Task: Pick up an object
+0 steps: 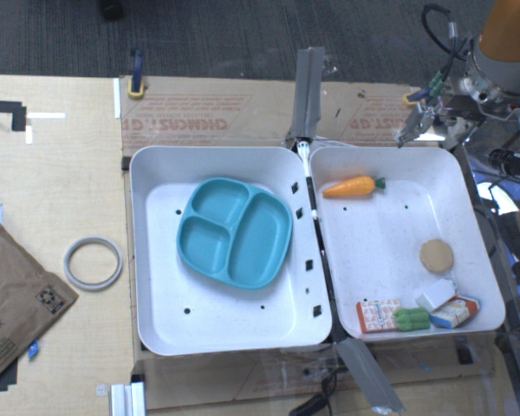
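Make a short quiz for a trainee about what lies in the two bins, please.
1. True or false: the carrot lies in the left bin.
2. Which item lies in the left bin? A) blue divided plate B) tan round disc C) small carton
3. Fill in: the gripper hangs above the right bin's ____ rim.

Key: 1 false; 2 A; 3 far.

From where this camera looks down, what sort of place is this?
Probably a robot test bench in a lab: two shallow white bins taped onto cardboard, toy-like items such as an orange plastic carrot and a blue divided plate, and a grey cabled gripper hanging above.
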### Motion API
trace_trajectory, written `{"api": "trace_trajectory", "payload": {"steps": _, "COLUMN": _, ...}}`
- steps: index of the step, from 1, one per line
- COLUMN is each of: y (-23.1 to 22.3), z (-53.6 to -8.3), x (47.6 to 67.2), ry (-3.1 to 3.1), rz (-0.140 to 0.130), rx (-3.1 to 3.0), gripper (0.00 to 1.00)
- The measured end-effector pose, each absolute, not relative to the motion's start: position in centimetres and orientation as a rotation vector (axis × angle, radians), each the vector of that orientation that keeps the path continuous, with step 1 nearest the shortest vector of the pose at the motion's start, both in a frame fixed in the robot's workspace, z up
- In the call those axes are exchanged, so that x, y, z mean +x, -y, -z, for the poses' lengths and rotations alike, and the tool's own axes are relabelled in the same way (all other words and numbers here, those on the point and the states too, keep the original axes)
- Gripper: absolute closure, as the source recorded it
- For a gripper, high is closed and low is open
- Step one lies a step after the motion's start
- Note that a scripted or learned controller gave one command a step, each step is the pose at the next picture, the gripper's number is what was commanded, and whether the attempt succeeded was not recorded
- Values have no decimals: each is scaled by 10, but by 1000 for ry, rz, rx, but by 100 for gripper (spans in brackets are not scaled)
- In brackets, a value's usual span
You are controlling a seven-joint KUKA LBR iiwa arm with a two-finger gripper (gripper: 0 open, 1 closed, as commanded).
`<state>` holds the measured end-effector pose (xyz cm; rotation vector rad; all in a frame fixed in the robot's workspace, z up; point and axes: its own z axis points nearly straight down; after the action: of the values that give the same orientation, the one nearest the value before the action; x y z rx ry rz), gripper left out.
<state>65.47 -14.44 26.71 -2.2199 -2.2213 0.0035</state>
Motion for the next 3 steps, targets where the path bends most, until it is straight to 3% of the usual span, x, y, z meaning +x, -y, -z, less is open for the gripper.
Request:
{"api": "trace_trajectory", "payload": {"steps": 1, "y": 101, "z": -161, "x": 659, "ry": 2441, "rz": -2, "rx": -1976, "gripper": 0}}
{"api": "trace_trajectory", "payload": {"steps": 2, "y": 98, "z": -107, "x": 661, "ry": 2435, "rz": 5, "rx": -1995, "gripper": 0}}
{"api": "trace_trajectory", "payload": {"steps": 3, "y": 98, "z": -104, "x": 665, "ry": 2446, "rz": 17, "rx": -2002, "gripper": 0}}
